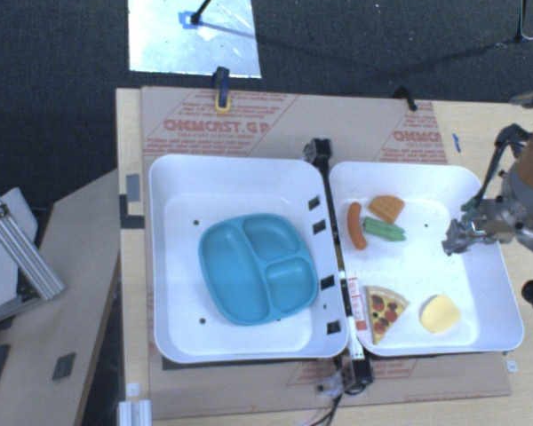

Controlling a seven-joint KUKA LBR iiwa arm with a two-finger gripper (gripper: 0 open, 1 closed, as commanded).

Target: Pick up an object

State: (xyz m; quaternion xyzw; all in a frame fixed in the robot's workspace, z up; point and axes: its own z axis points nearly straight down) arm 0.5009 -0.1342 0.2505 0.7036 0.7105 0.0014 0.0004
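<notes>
Over the right white plastic bin (496,264), near its 3 o'clock wall, hangs the grey two-finger gripper (451,240) of the arm. Cannot tell if wide or narrow; too small and dark to see. Nothing seen held there.

Closest toy: the pale yellow cheese chunk (440,313), at about 6 o'clock from the gripper, near but apart, low in the bin. Looks like the easy pick: a short move toward 6 o'clock, then down.

Other toys lie toward 9 o'clock, farther off: the green bean pod (384,230), long way running about 10 to 4; the red sausage (356,225), long way running 12 to 6; the orange bread piece (386,207). Pizza slice toy (380,311) sits at about 8 o'clock, by the wall between the bins.

Left white bin (173,198) on the desk (129,264) holds a blue split plate (256,266), well apart.
</notes>
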